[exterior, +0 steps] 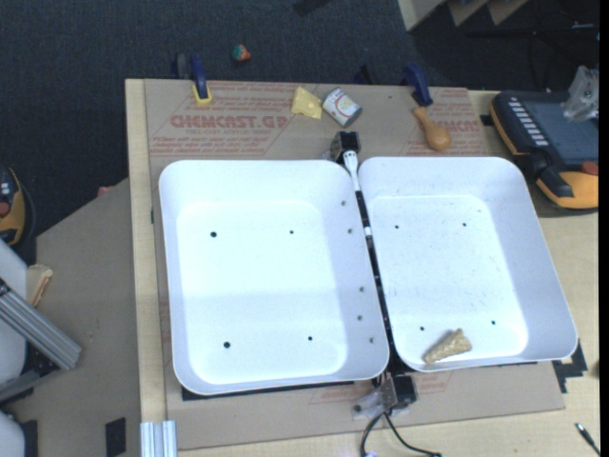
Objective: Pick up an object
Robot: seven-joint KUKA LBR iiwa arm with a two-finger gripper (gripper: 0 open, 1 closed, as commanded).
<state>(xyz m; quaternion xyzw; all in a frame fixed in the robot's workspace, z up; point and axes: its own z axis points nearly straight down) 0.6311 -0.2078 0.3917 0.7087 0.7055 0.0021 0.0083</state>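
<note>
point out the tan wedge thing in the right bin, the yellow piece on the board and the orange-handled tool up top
tan wedge (446,347), camera view, middle of its body
yellow piece (306,104), camera view, its centre
orange-handled tool (433,130), camera view, on the handle

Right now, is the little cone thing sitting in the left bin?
No, the cone-shaped object lies in the right bin, near its front edge.
</note>
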